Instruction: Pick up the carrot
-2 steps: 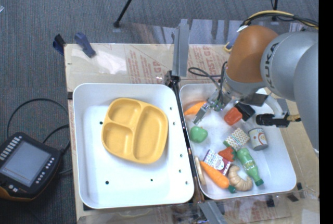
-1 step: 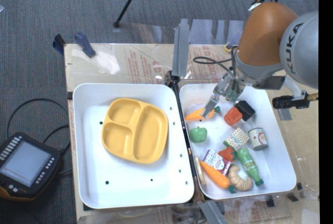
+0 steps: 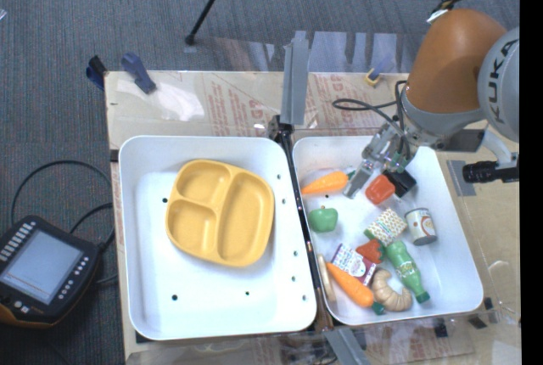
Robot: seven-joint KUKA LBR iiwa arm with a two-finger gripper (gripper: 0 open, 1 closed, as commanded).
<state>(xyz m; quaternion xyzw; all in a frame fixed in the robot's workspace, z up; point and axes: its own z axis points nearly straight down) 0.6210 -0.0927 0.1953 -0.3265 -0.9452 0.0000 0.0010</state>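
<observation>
Beside the carrot (image 3: pixel 325 182), the jaws' opening cannot be told, and no label reads clearly.

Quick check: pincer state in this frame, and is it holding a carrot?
Pincer: open or closed cannot be told; it sits just right of the upper carrot in the right bin, no carrot seen held.

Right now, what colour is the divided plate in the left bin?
Yellow: the plate shows plainly in the camera view, lying in the left bin.
</observation>
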